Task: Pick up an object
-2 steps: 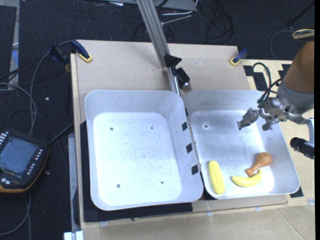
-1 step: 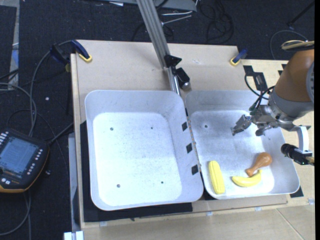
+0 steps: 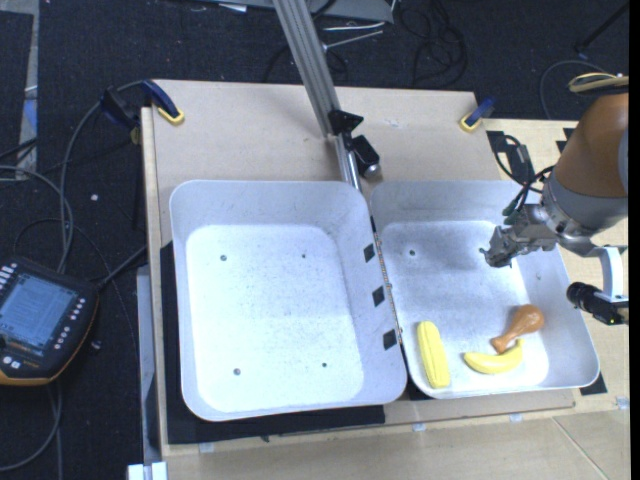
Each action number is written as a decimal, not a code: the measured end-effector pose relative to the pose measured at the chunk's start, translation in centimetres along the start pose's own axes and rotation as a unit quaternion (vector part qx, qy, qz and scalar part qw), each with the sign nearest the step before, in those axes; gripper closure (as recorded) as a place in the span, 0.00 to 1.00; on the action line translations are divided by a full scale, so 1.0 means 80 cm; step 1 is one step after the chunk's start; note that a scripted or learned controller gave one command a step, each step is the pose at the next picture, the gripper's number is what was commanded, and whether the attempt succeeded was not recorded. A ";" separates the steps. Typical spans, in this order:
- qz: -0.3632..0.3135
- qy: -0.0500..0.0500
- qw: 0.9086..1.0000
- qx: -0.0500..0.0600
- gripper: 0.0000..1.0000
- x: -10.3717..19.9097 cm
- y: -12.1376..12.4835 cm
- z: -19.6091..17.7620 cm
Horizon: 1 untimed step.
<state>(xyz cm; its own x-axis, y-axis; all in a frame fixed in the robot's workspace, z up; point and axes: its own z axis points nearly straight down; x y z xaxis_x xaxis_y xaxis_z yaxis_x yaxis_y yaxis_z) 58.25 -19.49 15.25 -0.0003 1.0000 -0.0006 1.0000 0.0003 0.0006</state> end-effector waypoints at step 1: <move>0.000 0.000 1.000 -0.001 1.00 -0.002 -0.003 -0.053</move>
